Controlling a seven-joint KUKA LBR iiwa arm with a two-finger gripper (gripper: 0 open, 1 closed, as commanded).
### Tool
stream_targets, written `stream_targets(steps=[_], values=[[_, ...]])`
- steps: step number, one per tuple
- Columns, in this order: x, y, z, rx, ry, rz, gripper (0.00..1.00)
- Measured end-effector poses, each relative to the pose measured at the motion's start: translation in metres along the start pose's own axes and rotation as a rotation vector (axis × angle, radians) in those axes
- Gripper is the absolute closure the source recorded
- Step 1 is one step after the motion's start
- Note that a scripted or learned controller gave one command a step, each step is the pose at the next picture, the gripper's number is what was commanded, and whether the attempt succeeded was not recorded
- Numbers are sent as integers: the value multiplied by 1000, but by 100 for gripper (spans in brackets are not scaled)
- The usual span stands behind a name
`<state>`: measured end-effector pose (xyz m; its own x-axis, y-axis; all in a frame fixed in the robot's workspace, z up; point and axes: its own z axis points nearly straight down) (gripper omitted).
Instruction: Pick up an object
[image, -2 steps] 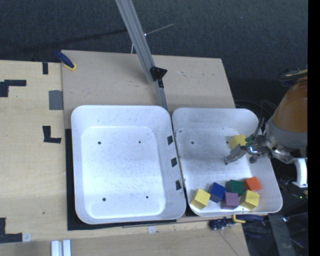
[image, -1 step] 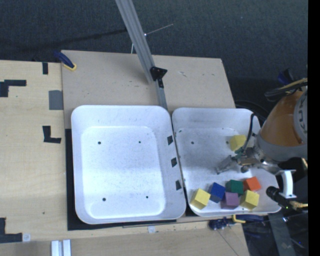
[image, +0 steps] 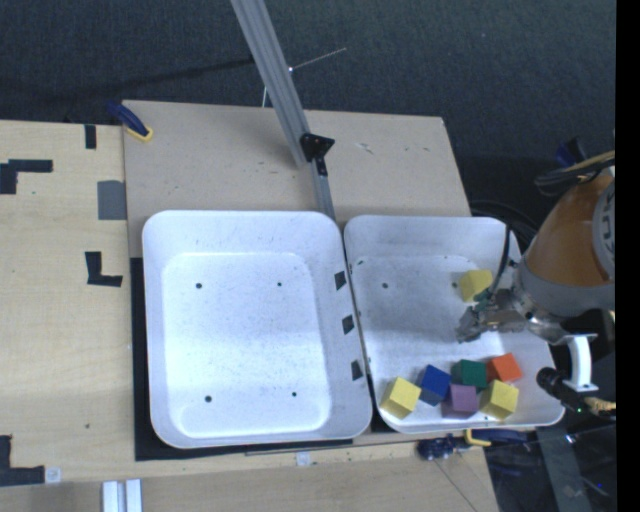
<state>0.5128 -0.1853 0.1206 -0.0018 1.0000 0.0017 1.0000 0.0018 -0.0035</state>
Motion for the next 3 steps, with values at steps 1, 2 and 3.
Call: stream_targets(steps=[1, 2, 3], values=[[-10, 3, -55, -8, -4, 1, 100], [-10, 4, -103, -7, -3, 0, 100], [48, 11, -95, -2, 0, -5, 100]])
